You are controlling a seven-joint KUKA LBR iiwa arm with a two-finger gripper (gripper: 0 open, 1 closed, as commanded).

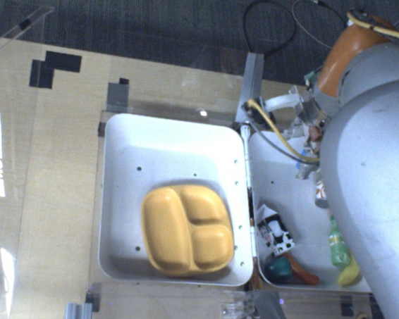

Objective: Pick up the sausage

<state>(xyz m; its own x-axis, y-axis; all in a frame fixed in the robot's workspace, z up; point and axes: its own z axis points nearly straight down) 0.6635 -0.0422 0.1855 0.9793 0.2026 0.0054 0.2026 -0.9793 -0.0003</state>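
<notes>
Sausage [305,277] possibly reddish, right bin [281,192] corner

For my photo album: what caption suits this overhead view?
Grey robot arm reaches over right bin; yellow tray fills left bin.

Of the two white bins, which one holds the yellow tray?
The left bin holds the yellow tray; the right bin has small items instead.

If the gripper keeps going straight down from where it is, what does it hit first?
Probably the bare floor of the right bin near its upper end. The gripper looks well short of the sausage, though depth is unclear.
</notes>
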